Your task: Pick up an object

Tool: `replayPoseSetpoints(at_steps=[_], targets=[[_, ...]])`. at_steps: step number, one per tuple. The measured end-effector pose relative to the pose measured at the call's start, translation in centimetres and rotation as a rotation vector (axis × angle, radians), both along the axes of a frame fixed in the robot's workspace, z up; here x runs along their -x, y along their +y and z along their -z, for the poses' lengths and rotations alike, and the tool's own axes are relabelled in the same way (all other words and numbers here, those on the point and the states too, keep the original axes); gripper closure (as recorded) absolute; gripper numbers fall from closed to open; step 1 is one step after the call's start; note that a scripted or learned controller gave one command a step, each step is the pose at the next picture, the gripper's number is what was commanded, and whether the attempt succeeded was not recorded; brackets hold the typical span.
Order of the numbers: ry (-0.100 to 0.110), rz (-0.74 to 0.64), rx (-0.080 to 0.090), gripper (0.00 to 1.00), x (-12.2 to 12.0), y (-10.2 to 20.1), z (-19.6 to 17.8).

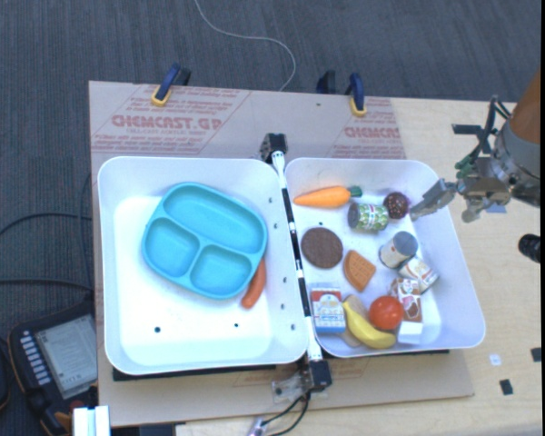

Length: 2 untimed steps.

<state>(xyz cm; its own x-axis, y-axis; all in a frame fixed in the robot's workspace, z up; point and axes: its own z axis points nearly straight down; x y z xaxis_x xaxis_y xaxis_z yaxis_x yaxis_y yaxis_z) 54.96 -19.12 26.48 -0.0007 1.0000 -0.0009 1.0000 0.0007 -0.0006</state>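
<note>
The pincer [450, 198] hangs at the right rim of the right bin [459, 271], its two fingers spread wide with nothing between them: one grey finger [429, 200] reaches in over the bin's upper right corner, the other sits out over the rim toward the arm. Taking the right bin as the landmark, the nearest things to the pincer lie in the bin's upper part: a dark round ball [397, 204] just inside from the reaching finger, a small green-labelled can [369, 216] beside it, and an orange carrot [323, 197] along the top edge toward the bin's left wall. Lower, near the bin's middle, a silver can [399, 249] lies on its side, apart from the pincer, with a brown round cookie [322, 247] and an orange cracker [358, 270] further left. Toward the bin's bottom sit a red tomato [386, 312], a yellow banana [367, 328], a small carton [326, 309] and some red-and-white packets [413, 287], all well apart from the pincer. Beyond the bin's left wall stands the left bin [127, 325], holding a blue divided plate [204, 241] with a small orange sausage [253, 285] against the plate's lower right edge. Both bins rest on a cardboard sheet [177, 121] clamped to the counter [509, 352].
</note>
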Motion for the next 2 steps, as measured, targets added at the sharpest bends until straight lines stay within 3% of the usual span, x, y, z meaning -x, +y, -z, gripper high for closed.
replayPoseSetpoints(at_steps=[1, 2], targets=[[0.008, -0.003, -0.011, 0.00, 0.9, -2.8, 15.1], [-0.011, 0.002, 0.006, 0.00, 4.3, 3.2, 17.6]])
